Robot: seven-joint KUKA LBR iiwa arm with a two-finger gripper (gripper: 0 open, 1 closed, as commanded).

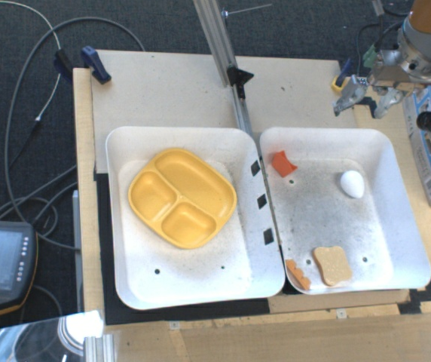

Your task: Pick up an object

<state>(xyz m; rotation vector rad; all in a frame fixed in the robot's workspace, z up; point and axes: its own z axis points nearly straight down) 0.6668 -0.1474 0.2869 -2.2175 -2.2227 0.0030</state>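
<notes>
The pale wooden bench [170, 89] carried two shallow white bins side by side. The left white bin [125, 277] held a yellow plastic divided plate [182, 197] with three compartments, lying flat near the bin's middle. The right white bin [396, 172] held four smaller things, well apart from one another. A tan slice of toy bread [331, 265] lay near the front wall, and a small orange piece [298, 274] sat just beside it, at the bin's front-left corner. A white egg-shaped object [352, 183] rested toward the back right of the floor. A small red-orange block [282, 163] lay near the back left corner, close to the divide between the bins. The grey arm's two-finger gripper [366, 102] hung above the bench behind the right bin's back rim, its fingers spread apart with nothing between them, well away from every object.
</notes>
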